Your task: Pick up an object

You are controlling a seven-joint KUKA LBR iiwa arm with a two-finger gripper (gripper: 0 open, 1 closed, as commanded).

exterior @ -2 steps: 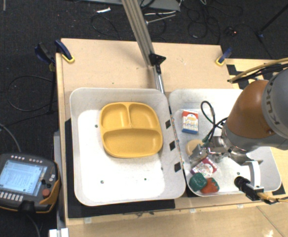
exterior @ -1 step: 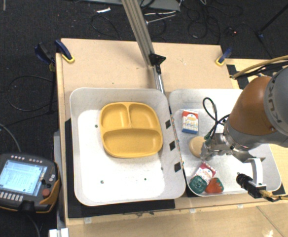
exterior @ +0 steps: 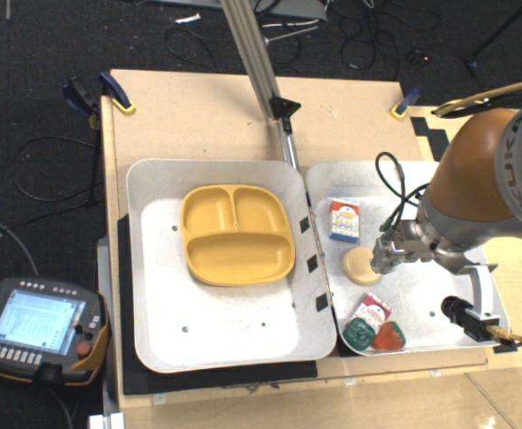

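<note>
- The gripper (exterior: pixel 388 256) is being held low over the right bin (exterior: pixel 422 324), just beside the tan round object (exterior: pixel 362 265) — whether it is clamped on anything cannot be told.
- The small carton (exterior: pixel 344 220) is lying just beyond the round object; a red-and-white packet (exterior: pixel 373 312), a green piece (exterior: pixel 359 333) and a red piece (exterior: pixel 389 336) are crowding the near rim.
- The yellow divided plate (exterior: pixel 239 235) is sitting in the left bin (exterior: pixel 154 266), well apart.
- Risk being judged: the round object is likely to be nudged sideways and rolled off — an off-centre approach would be the cause.
</note>
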